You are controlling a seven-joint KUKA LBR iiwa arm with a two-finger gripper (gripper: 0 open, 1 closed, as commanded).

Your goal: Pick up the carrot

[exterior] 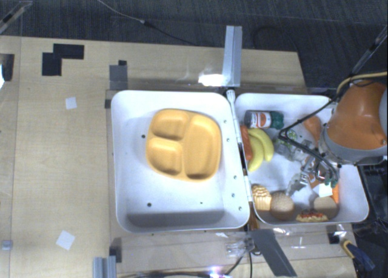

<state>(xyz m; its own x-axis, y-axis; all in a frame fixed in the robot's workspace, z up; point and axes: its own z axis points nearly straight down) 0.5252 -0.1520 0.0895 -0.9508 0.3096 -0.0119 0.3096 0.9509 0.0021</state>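
Gripper [301, 181] low in right bin [357, 210], grip state cannot be told | carrot [245, 143] lies well apart at bin's left wall, beside bananas [259, 146] | yellow divided plate [183, 143] in left bin [130, 149]

Yellow sectioned plate [183, 144] seen in the left bin [130, 210], well left of the gripper, bananas [259, 148] and can [264, 119] lay nearer, to its upper left

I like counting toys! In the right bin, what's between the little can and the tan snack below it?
Yellow bananas lie between the can and the tan snack, then a bit of bare bin floor, in the camera view.
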